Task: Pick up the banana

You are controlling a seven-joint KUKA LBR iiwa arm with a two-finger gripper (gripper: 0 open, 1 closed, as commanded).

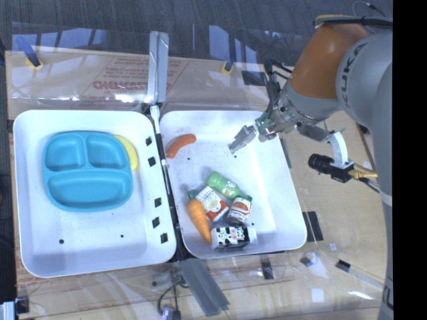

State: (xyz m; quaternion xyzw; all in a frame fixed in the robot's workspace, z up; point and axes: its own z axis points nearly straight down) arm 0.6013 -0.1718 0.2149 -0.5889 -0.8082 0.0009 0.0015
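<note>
Tool state: my tool (241, 139) hangs over the right bin (283, 179), toward its 12 o'clock edge; I cannot tell how it is set, and nothing shows in it.
Banana: the banana (131, 151) lies in the left bin (27, 199), tucked against the blue tray (87, 171) at its 3 o'clock side.
Step in hand: I judge I must cross toward 9 o'clock, over the divider, and come down on the exposed yellow curve without clipping the tray rim.
Writing: faint red print on the plastic sheet (120, 79) at 12 o'clock, and package (233, 235) labels, too small to read.
</note>
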